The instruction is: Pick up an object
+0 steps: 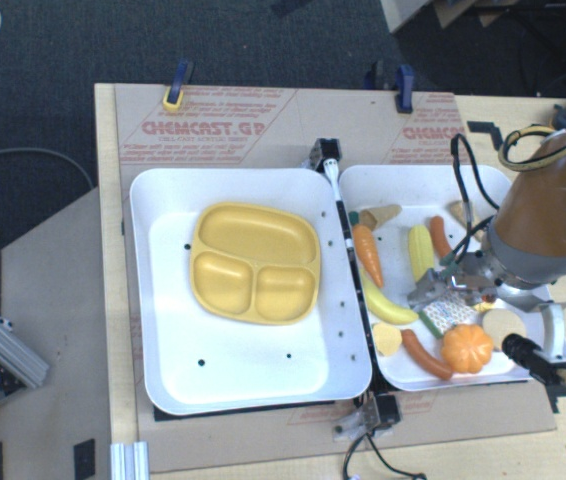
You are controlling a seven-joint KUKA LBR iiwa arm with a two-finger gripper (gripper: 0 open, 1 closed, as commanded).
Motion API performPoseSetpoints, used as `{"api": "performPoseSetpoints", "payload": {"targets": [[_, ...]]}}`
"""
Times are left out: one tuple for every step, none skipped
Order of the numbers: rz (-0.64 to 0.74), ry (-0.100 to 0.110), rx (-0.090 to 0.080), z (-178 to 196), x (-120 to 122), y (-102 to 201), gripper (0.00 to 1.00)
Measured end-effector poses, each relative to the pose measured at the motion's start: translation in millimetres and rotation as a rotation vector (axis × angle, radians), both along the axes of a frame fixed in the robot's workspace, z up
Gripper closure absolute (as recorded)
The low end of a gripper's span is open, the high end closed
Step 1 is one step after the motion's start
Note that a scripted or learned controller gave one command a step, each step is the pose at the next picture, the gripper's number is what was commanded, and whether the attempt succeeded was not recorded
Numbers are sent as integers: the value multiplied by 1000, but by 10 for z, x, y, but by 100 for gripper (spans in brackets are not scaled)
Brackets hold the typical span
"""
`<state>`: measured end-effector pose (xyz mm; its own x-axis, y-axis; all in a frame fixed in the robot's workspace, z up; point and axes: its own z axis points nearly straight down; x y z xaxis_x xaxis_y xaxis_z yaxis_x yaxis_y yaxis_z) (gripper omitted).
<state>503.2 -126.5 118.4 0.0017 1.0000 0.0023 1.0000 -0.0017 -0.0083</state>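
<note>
The bench (263, 128) is topped with brown cardboard printed in red lettering, pinned at its far edge by a yellow clamp (175, 90) and a blue clamp (403, 88). Dark carpet (63, 28) covers the floor around it, crossed by loose cables (23, 158).

A small round orange plastic pumpkin (466, 348) sits upright near the front edge of the right shallow white bin (403, 183).
</note>
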Motion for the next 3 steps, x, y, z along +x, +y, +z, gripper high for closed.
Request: {"api": "performPoseSetpoints", "payload": {"targets": [[0, -13, -6, -320, 16, -16, 0], [-3, -25, -12, -180, 42, -38, 100], [2, -15, -5, 437, 89, -97, 100]]}}
